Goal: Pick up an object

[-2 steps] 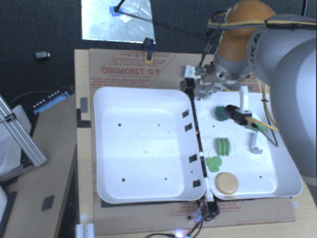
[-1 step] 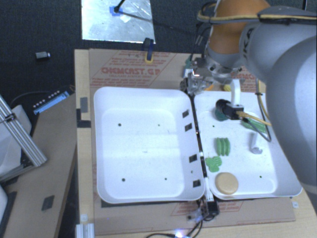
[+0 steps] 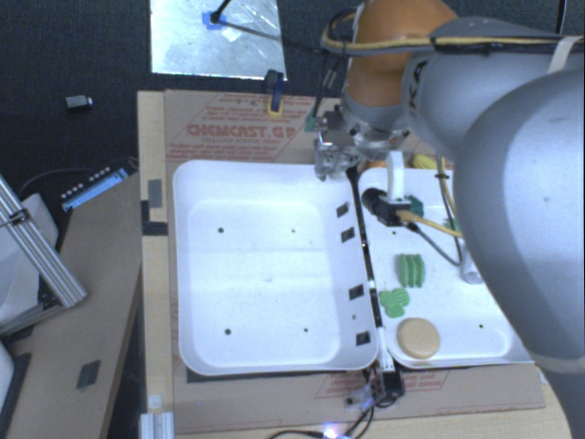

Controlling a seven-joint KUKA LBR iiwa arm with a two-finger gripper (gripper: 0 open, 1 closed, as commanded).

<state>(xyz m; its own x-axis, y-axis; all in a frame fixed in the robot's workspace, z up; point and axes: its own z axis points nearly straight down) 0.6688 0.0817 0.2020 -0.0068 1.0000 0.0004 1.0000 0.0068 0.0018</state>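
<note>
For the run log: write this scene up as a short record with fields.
pincer: at the far end of the divider between the two bins
left bin: white, shallow
right bin: holds the loose items
green ridged piece: mid right bin
green flat piece: just nearer the camera, beside the divider
tan disc: near corner of right bin

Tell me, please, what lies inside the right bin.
Inside the right bin lie a ridged green piece, a smaller green piece, a tan disc and a yellow thing. The arm covers its right side.
</note>
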